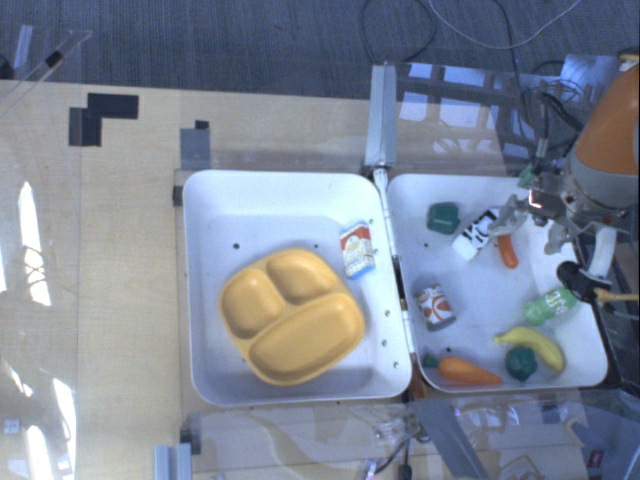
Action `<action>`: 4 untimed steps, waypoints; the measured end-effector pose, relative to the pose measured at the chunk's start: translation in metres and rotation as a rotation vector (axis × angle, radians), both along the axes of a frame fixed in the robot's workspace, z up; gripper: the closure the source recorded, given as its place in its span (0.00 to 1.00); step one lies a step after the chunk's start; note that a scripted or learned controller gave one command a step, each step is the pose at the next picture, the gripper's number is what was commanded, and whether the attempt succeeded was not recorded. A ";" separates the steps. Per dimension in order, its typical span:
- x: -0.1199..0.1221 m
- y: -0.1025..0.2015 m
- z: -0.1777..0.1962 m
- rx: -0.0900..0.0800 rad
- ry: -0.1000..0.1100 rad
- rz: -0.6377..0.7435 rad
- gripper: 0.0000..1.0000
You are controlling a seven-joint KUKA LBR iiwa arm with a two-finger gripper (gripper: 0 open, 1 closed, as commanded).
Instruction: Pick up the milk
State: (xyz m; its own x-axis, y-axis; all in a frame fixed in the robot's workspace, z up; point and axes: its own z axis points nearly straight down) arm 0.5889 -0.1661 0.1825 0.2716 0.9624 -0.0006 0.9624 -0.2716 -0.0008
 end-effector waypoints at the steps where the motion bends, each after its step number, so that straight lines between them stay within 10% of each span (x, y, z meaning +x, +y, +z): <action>1: 0.042 -0.010 -0.064 -0.002 -0.025 -0.349 0.00; 3: 0.068 0.032 -0.098 0.000 0.001 -0.884 0.00; 4: 0.068 0.032 -0.098 0.000 0.001 -0.884 0.00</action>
